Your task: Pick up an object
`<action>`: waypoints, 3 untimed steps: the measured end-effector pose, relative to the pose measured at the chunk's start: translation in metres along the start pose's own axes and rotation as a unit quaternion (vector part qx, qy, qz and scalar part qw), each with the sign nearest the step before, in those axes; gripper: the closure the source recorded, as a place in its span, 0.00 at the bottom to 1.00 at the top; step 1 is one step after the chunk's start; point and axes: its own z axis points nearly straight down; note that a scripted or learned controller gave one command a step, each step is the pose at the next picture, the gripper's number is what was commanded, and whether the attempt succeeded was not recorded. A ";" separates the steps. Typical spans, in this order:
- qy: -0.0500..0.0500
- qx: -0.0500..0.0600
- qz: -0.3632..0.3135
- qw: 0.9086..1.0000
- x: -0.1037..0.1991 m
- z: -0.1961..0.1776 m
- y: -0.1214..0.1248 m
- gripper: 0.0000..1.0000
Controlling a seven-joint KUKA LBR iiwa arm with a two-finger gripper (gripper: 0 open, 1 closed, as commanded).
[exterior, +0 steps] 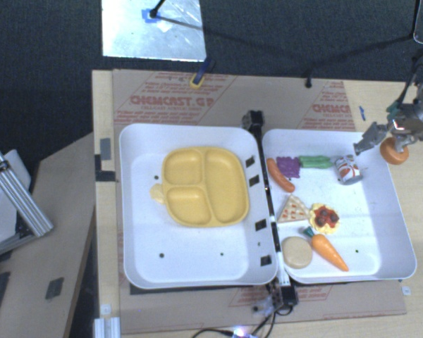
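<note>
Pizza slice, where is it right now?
The pizza slice lies in the right bin, near its left wall, below the hot dog and just left of the spaghetti plate.

Losing most of the grey robot arm beyond the right edge. Hiding part of the right white plastic bin's far right corner behind that arm. Blurring the small white-and-red can-like object, its markings too small to read. Leaving the lumpy purple toy piece too soft to identify. Cutting off the silver metal frame at the left edge and the dark tangled cables at the bottom edge.
</note>
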 end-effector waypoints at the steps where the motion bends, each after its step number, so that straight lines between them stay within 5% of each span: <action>1: -0.001 -0.006 -0.001 1.000 0.001 -0.007 0.002 0.00; 3: -0.001 -0.004 -0.002 1.000 -0.002 0.089 0.008 0.00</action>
